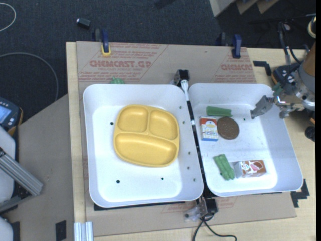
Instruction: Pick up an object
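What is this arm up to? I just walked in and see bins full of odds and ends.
A robot arm reaches in from the right, its gripper at the far right edge of the right bin, holding nothing. That bin holds a green block, a small carton, a brown disc, a green piece and a packet. The left bin holds a yellow divided plate. Nothing has been picked up yet.

the bench (140, 59), topped with printed brown board, bears two white bins (98, 149) (286, 149) side by side.
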You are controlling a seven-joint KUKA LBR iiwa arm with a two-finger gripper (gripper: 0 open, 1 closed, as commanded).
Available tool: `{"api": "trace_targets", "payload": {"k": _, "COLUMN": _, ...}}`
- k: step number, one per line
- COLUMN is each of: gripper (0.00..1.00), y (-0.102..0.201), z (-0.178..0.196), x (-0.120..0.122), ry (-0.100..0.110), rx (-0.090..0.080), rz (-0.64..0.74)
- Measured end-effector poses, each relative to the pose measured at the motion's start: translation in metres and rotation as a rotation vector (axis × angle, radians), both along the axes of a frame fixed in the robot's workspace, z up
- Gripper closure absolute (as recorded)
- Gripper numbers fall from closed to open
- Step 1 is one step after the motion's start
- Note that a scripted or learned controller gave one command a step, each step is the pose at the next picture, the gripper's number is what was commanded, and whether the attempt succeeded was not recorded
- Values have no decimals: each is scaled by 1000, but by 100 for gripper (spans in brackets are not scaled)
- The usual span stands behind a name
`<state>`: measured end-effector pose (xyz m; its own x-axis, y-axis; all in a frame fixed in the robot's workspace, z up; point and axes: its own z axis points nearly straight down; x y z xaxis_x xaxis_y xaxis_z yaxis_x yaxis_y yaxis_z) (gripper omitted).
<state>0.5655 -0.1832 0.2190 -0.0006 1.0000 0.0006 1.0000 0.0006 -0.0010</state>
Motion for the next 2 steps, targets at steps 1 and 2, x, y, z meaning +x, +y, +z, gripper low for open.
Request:
{"api": "trace_targets", "payload": {"k": 1, "gripper": 100, "y": 0, "z": 11, "x": 1, "ry": -4, "rx": -2, "rz": 1}}
{"api": "trace_targets", "payload": {"k": 2, "gripper": 100, "y": 80, "z": 105, "x": -7, "ry": -13, "rx": 0, "rz": 9}}
